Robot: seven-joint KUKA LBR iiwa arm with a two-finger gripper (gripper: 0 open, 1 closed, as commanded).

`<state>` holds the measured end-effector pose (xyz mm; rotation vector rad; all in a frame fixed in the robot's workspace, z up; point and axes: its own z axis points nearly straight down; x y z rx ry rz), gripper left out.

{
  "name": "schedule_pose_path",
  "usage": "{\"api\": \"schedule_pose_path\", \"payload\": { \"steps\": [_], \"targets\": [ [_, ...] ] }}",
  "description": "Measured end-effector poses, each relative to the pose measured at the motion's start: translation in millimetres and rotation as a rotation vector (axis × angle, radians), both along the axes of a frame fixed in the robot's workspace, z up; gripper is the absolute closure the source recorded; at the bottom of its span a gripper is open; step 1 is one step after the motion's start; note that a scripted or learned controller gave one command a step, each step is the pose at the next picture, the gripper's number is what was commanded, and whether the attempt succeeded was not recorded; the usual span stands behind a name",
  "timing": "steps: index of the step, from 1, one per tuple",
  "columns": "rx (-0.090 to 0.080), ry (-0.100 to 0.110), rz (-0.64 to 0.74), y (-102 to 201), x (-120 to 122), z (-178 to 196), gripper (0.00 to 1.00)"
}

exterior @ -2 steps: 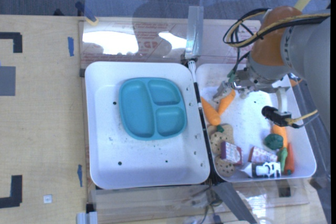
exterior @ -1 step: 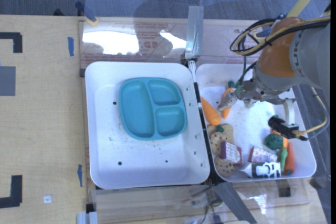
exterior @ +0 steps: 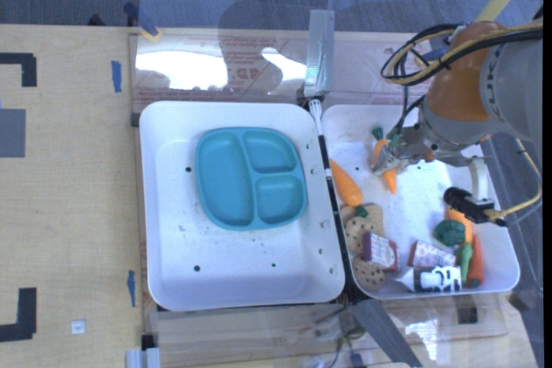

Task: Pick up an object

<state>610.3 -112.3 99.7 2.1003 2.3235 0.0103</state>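
A teal divided plate (exterior: pixel 251 177) lies in the white left bin (exterior: pixel 164 211); orange carrots (exterior: pixel 346 184) and speckled tan crackers (exterior: pixel 362 228) fill the white right bin (exterior: pixel 500 263).

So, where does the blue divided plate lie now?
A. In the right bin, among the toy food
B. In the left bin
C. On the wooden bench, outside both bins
B: the blue divided plate lies flat inside the left bin.
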Motion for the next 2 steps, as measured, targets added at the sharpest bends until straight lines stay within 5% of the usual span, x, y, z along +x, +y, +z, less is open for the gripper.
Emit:
{"api": "schedule_pose_path", "payload": {
  "steps": [1, 2],
  "targets": [
    [0.003, 0.013, -0.227, -4.9, 7.4, -13.2, 1.0],
    [0.007, -0.002, -0.2, 84.9, 23.8, 97.2, 1.0]
  ]
}}
